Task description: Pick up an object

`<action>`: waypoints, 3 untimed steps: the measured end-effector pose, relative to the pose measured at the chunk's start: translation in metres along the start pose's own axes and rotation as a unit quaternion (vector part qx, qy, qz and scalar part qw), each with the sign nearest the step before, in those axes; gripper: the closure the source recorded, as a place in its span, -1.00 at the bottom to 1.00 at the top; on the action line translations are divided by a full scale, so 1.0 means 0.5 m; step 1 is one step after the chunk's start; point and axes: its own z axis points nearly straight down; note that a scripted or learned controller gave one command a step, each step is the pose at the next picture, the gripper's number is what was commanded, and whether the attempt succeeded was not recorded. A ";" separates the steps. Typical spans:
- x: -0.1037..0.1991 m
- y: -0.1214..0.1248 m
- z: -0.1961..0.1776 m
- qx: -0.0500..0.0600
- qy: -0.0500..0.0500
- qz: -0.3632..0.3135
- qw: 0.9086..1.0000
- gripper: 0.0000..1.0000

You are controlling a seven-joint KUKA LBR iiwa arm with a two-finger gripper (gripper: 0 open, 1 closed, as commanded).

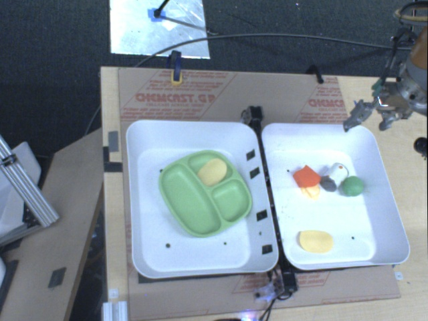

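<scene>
The gripper (373, 114) sits at the upper right of the view, above the far right corner of the right bin (394, 246). Its 2 fingers are spread wide apart, one pointing left toward the bin's back rim and the other on the right, and nothing lies between them. The grey arm (413, 65) rises behind it toward the right edge.

Below and left of the gripper, well apart from it, a cluster of small objects lies in the right bin's upper middle. An orange block (306, 176) rests against a small yellow piece (311, 191) just under it. Just to their right sits a grey object (328, 184), touching a white object (339, 172) behind it, and a green ball (352, 186) sits just beside those on the right. Nearer the front of the same bin, apart from the cluster, lies a yellow oval object (315, 241).

The left bin (144, 246) holds a green divided tray (194, 202) with 3 compartments, set at a slant. A yellow rounded object (212, 172) rests in its upper right compartment.

Both bins stand side by side on a brown board (200, 92) printed with red lettering. A blue and yellow clamp (175, 65) grips the board's far edge, and a shiny sheet (157, 19) lies on the dark floor behind.
</scene>
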 end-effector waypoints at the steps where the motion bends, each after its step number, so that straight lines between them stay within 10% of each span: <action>1: 0.004 0.001 0.124 0.002 0.000 0.001 1.000 -1.00; 3: -0.007 -0.006 0.347 0.002 0.001 0.001 1.000 -1.00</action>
